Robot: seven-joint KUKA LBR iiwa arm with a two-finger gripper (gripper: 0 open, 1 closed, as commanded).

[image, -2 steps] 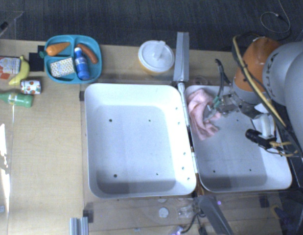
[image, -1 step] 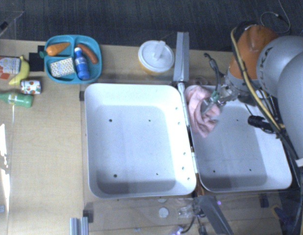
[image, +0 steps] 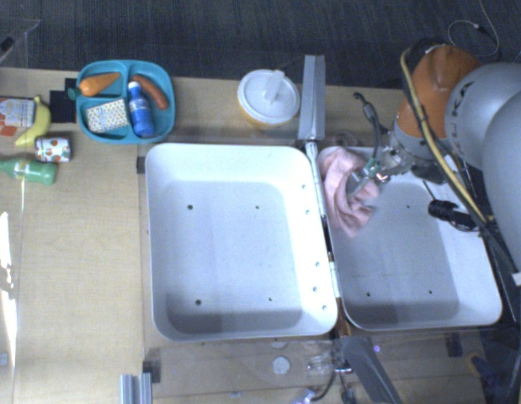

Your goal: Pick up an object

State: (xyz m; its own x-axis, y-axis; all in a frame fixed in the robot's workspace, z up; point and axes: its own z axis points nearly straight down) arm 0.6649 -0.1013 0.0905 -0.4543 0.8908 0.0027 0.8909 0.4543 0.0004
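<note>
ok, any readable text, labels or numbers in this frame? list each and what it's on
None can be read.
Red and white carton at the bench's left edge: has print, too blurred to read.
Small can below it: patterned label, too small to read.
Blue bottle in the teal tray: label blurred.
White lidded cup: no marking visible.
Pink cloth at the tool: plain.

Robot lab: 2 bins [image: 159, 251], KUKA arm [image: 487, 116].
</note>
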